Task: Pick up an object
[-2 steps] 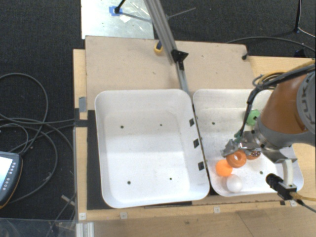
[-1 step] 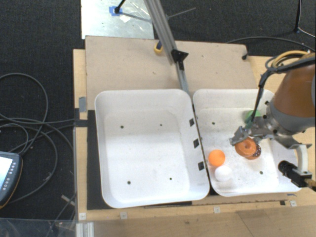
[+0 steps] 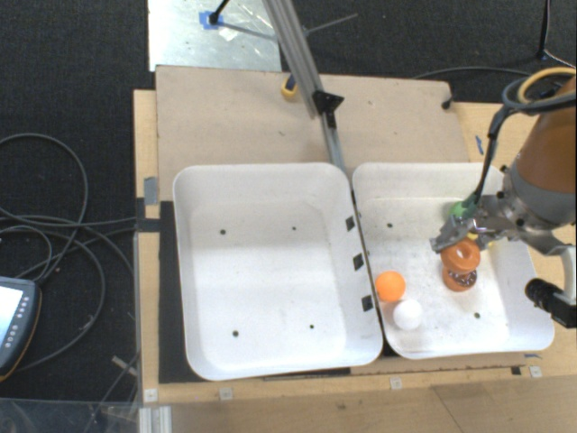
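Observation:
In the right bin an orange ball lies near the left wall, with a white ball touching it at the lower right. An orange-and-brown stacked object stands upright further right. My gripper hangs directly over its top, reaching in from the right, and its metal parts hide the object's upper end. A small green piece shows just behind the gripper.
The left bin lies beside the right one, and black clips sit along their shared wall. A grey pole slants across the bench behind the bins. Cables and a pendant lie on the floor at left.

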Motion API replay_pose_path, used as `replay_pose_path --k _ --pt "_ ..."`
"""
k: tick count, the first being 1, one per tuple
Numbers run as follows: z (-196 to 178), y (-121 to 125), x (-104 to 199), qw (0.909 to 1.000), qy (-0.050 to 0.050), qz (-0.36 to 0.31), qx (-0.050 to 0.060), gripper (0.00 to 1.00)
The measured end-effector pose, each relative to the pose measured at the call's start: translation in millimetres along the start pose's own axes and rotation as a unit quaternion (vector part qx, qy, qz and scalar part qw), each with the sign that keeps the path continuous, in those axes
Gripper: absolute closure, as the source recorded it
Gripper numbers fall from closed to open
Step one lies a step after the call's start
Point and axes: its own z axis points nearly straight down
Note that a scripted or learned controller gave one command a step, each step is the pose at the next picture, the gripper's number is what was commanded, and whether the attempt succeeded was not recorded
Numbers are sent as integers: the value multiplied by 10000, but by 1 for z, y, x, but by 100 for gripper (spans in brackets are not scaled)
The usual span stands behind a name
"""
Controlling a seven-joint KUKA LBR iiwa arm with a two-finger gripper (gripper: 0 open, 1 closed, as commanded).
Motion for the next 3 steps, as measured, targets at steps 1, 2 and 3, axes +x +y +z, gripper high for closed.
replay_pose_path --k 1,2,3 --pt "1 22 42 10000 12 -21 17 100" --pt "-3 52 87 10000 16 -26 15 100" --pt "-5 87 129 10000 14 -22 14 100"
